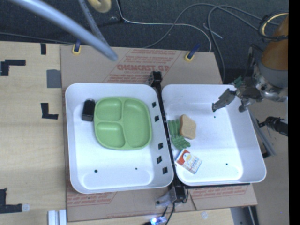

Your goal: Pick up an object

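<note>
Where the two shallow white plastic bins sit side by side on a sheet of brown printed cardboard, the bench around them is pale wood marked with black tape pieces, and beyond its far edge lies dark floor crossed by thin cables. A grey out-of-focus bar slants across the upper left of the view.

In the left bin lies a light green divided plastic tray with three compartments, and just beside its left edge, touching or nearly so, sits a small black block. Black clips run down the seam between the bins.

In the right bin, near its left wall, a tan sponge-like piece leans against a green leafy toy. Nearer the front wall lies a small white, red and orange carton, flat on the bin floor and apart from the sponge piece.

At the right, the grey arm with its orange band reaches over the far right corner of the right bin. Its two-finger gripper hangs above the bin's bare floor with the dark fingers spread wide apart and nothing between them, well apart from the sponge piece, the leafy toy and the carton.
</note>
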`<state>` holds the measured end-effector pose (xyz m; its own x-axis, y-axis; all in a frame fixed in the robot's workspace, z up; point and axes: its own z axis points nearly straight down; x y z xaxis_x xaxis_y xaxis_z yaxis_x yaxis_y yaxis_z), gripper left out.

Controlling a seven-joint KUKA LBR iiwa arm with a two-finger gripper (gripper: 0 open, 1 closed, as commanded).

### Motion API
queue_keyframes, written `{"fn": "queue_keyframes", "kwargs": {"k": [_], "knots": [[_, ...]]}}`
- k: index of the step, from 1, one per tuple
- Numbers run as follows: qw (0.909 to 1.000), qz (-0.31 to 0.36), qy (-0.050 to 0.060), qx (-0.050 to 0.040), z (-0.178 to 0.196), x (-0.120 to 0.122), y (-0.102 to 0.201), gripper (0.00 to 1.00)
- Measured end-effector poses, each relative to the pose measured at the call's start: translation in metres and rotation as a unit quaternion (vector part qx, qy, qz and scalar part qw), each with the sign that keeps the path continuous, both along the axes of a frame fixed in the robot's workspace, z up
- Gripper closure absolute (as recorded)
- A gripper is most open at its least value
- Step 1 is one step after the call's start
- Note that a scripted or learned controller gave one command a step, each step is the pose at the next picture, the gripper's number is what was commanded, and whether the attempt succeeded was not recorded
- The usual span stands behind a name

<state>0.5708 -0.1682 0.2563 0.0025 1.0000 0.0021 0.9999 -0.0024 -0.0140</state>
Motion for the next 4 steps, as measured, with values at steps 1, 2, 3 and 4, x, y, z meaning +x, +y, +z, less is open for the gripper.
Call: {"fn": "queue_keyframes", "kwargs": {"k": [1,2,3,4], "knots": [[1.0,0.002,-0.006,-0.0012,0.008,0.002,0.001,0.0],[1.0,0.002,-0.004,-0.0008,-0.053,0.005,0.009,0.0],[1.0,0.002,-0.004,-0.0011,-0.101,-0.005,0.011,0.0],[1.0,0.002,-0.004,-0.0011,-0.145,-0.007,0.011,0.0]]}}
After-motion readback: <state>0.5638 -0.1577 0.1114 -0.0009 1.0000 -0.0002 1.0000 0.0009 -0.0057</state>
